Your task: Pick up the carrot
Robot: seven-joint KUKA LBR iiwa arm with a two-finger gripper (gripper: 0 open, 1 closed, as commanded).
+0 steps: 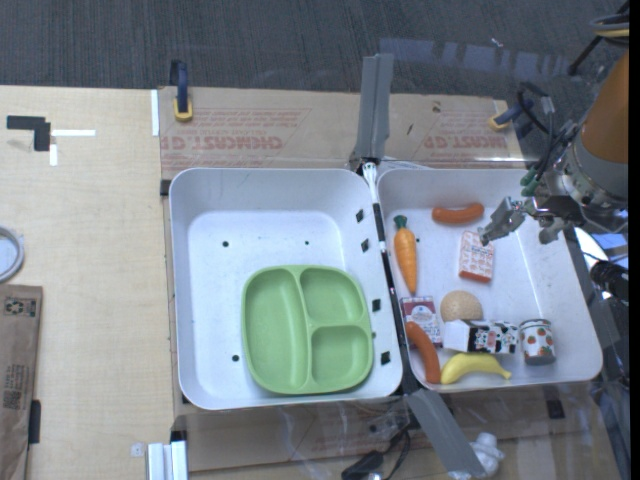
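Note:
The carrot [404, 255], orange with a green top, lies lengthwise in the right bin [580, 298] beside its left wall. My gripper [523, 225] hovers over the bin's upper right part, well to the right of the carrot and apart from it. Its fingers [497, 226] are spread open with nothing between them.
The right bin also holds a sausage [458, 211], a red-and-white carton [477, 258], a small red box [421, 318], a bun [461, 305], a second sausage [424, 351], a banana [474, 368], a cow-patterned carton [492, 338] and a can [537, 340]. A green divided plate [307, 328] sits in the left bin [200, 268].

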